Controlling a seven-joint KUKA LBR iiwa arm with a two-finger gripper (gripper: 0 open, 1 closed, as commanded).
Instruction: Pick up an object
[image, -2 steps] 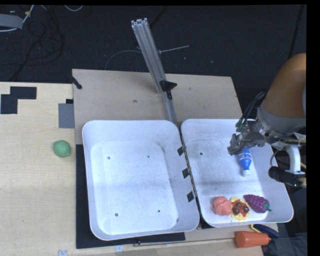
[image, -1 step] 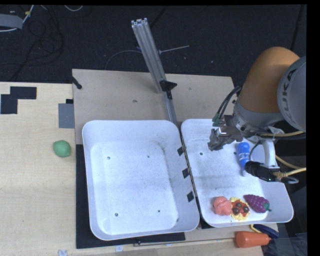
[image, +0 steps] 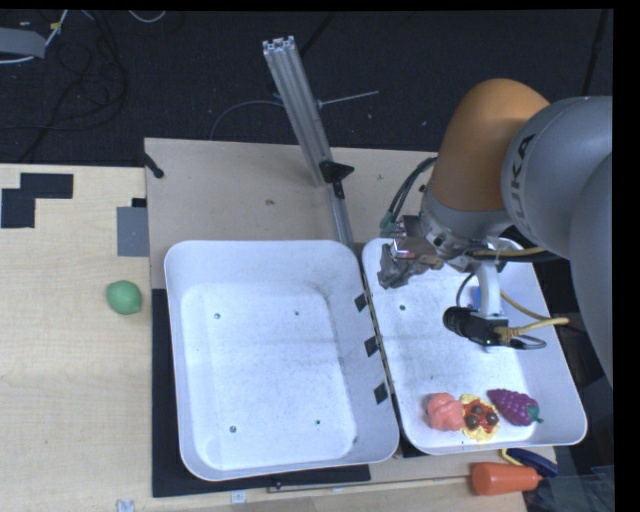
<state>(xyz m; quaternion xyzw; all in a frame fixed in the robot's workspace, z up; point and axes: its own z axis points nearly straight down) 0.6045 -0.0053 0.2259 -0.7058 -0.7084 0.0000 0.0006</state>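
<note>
The orange carrot (image: 503, 478) lies on the worktop (image: 60, 360), and in the right bin (image: 560, 400) the peach (image: 444, 411) and grapes (image: 513, 405) look light, smooth toys, best taken across the middle.

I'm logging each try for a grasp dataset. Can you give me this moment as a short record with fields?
arm: reaches in from the right, over the right bin
claw: above the right bin's far left corner
right bin contents: orange-pink toy, yellow and red toy, purple grapes, all near its front edge
left bin: white, beside the right bin
outside bins: green ball on the bench at left; orange carrot-like toy in front of the right bin
</note>
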